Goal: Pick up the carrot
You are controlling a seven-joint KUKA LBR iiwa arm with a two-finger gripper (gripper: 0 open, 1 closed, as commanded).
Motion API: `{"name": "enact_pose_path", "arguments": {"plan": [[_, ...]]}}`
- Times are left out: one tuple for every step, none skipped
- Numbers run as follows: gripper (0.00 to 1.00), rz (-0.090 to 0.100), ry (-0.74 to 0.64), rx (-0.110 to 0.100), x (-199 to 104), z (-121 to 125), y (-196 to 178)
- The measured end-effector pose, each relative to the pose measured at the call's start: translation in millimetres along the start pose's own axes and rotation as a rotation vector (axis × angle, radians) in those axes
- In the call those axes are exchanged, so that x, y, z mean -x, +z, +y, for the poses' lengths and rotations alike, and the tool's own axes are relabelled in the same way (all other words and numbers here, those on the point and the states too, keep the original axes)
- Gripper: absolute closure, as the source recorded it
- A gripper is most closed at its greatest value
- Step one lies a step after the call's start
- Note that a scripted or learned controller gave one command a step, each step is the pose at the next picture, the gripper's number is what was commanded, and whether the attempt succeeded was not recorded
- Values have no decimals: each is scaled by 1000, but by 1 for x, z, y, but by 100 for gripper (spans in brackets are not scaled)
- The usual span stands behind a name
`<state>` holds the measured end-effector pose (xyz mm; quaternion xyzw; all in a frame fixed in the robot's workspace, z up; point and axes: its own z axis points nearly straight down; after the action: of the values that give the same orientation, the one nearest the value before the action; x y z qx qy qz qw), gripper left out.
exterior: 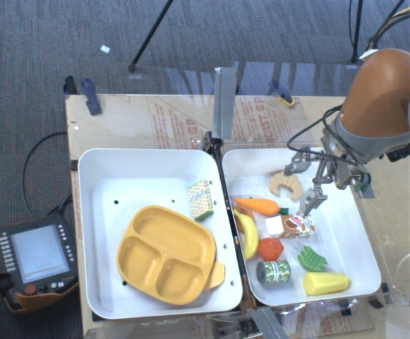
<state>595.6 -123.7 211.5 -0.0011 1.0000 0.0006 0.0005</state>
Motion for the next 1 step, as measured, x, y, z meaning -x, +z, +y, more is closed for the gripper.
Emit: {"name": "enact_pose_path", "arguments": {"plan": [[0,9,36,2,12,15,126]]}}
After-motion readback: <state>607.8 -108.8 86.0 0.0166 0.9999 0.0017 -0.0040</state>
